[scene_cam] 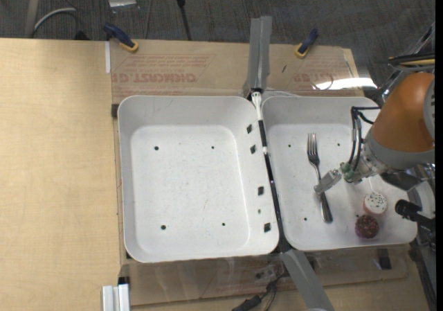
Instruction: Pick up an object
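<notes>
1. In the right-hand bin (297, 233), the claw (331, 181) is seen low over the white floor, at the end of the grey arm (405, 119) with its orange band.
2. Whether the claw's fingers are spread or pressed together cannot be told; the view is too small and the parts too cluttered at that spot.
3. A metal fork (318, 174) is found right at the claw, its tines pointing away toward the far wall and its handle running toward the near wall. The claw is set against the middle of the handle, but a grip on it cannot be confirmed.
4. A small white, speckled object (375, 202) is placed to the arm's side of the claw, near it and slightly nearer the front rim.
5. A dark red, rounded object (367, 226) is seen just beyond the white one, toward the near rim, the two lying just beside each other.
6. The left-hand bin (128, 164) lies well apart from the claw, across the divider where the two rims meet.
7. Two clamps (121, 36) are fixed at the far edge of the cardboard sheet (180, 70) under the bins, well away from the claw.
</notes>
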Controlling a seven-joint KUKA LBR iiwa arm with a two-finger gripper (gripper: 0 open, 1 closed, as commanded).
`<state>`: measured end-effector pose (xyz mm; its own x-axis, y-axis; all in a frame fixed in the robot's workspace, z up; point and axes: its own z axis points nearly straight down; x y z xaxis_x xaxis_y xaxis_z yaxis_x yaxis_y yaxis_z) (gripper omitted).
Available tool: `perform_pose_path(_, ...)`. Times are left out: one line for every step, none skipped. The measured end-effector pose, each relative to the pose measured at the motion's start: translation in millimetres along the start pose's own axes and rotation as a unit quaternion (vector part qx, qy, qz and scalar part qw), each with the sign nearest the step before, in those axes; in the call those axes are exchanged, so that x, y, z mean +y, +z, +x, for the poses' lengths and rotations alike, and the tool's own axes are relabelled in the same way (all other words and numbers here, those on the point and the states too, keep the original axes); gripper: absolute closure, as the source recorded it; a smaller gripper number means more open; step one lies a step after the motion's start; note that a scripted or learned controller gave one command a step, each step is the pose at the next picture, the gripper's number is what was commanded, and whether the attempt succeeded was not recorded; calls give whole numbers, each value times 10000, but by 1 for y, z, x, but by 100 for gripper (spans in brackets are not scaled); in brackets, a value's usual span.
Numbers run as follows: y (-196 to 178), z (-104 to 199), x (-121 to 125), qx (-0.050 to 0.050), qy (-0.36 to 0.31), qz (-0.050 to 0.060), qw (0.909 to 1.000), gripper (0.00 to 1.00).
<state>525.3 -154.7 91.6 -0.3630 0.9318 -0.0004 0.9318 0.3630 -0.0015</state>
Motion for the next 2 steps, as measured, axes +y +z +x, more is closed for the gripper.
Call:
perform_pose_path(-1,18,83,-4,-112,-11,9999,0)
perform_pose_path(-10,17,83,-16,-120,-15,9999,100)
